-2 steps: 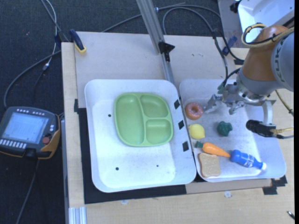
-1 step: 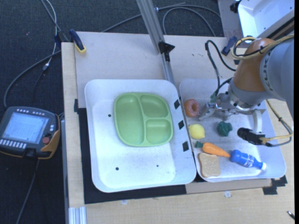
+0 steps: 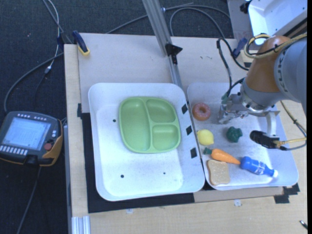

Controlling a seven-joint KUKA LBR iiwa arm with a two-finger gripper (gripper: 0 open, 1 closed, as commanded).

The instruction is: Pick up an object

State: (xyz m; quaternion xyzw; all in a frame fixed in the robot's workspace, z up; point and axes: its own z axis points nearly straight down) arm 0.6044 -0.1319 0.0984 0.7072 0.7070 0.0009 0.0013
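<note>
The right bin (image 3: 288, 175) holds several toy foods: a glazed donut (image 3: 201, 111), a yellow lemon (image 3: 205, 137), a green broccoli (image 3: 234, 134), an orange carrot (image 3: 225, 156), a slice of bread (image 3: 219, 173) and a blue bottle (image 3: 257, 166). My gripper (image 3: 228, 115) hangs low over the bin's far half, between the donut and the broccoli, just above the broccoli in the view. Nothing shows in its grasp. The grey arm with its orange band (image 3: 265, 72) comes in from the right.
A green divided plate (image 3: 148, 124) lies in the left bin (image 3: 100, 145). A slanted metal pole (image 3: 158, 18) rises between the bins. A black connector with a yellow cable (image 3: 265, 139) hangs right of the broccoli. A teach pendant (image 3: 29, 138) sits on the floor at left.
</note>
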